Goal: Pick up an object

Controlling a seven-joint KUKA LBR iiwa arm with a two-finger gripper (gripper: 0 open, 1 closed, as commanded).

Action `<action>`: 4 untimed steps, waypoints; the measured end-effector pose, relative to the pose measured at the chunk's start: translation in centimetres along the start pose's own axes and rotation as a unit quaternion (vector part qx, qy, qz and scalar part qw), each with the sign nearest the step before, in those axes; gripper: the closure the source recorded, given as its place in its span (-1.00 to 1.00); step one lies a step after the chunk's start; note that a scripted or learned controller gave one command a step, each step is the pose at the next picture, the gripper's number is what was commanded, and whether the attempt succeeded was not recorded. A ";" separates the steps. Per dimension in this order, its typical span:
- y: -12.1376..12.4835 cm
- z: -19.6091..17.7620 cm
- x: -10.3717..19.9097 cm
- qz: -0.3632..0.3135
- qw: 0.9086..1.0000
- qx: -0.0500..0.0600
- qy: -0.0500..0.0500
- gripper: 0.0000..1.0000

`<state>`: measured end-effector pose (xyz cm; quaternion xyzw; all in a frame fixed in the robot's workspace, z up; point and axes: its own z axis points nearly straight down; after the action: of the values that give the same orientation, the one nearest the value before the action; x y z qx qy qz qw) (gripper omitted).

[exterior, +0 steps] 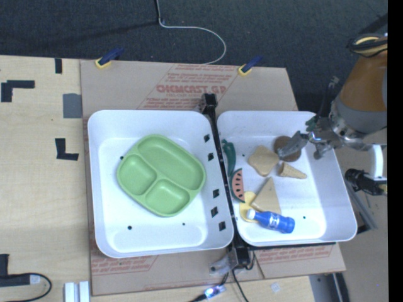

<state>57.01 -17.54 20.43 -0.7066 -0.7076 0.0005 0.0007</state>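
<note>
green divided plate [161, 175], left bin [101, 168]

the left bin [101, 168] is mostly taken up by a green divided plate [161, 175] at its centre, leaving open white floor along its near edge and far edge. in the right bin [334, 212], objects crowd the left and middle: a watermelon slice [237, 185] against the left wall, tan pieces [264, 161] in the centre, a blue bottle [272, 220] near the near edge. the hand [310, 141] occupies the far right corner beside a brown round piece [288, 146]. bare floor remains along the right wall and near right corner.
</note>
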 end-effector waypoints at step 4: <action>-8.6 -34.1 4.8 0.000 1.000 -0.001 -0.001 1.00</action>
<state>48.44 -12.80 54.52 -0.7067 -0.7075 0.0006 -0.0010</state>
